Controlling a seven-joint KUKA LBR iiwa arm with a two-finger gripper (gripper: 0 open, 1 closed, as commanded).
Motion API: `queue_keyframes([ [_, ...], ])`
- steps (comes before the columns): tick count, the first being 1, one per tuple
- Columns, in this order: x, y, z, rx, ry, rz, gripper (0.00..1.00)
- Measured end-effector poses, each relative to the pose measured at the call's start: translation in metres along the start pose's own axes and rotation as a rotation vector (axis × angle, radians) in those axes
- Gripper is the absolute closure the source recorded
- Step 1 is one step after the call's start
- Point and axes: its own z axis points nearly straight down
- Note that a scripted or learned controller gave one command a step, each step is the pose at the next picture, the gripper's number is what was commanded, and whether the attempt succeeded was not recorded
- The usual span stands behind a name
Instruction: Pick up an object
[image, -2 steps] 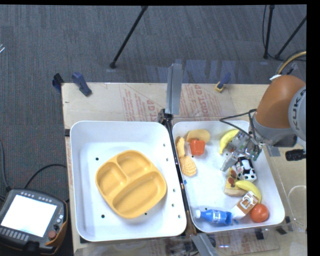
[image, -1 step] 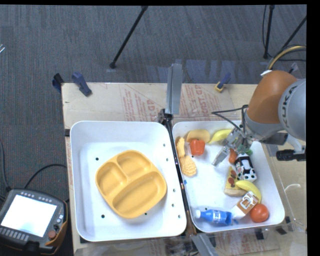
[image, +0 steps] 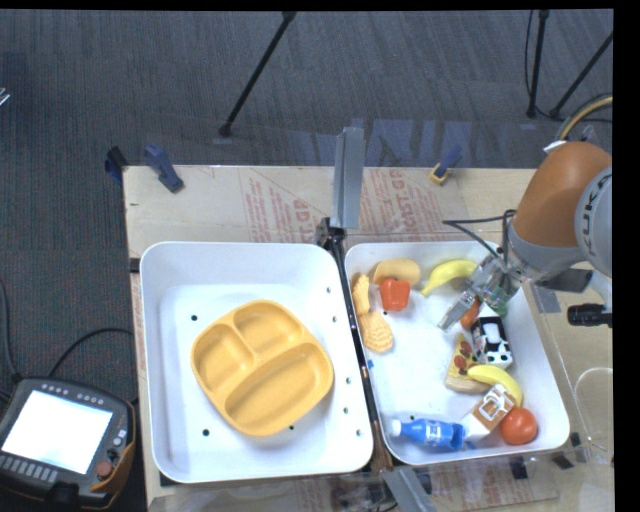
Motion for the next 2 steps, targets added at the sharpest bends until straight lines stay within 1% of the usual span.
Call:
queue_keyframes([
  [1, 0.039, 0.001, 0.002, 0.006, -0.005, 0.123, 0.00],
  [2, 0.085, 0.025, 0.003, 0.008, -0.003, 0.216, 0.00],
])
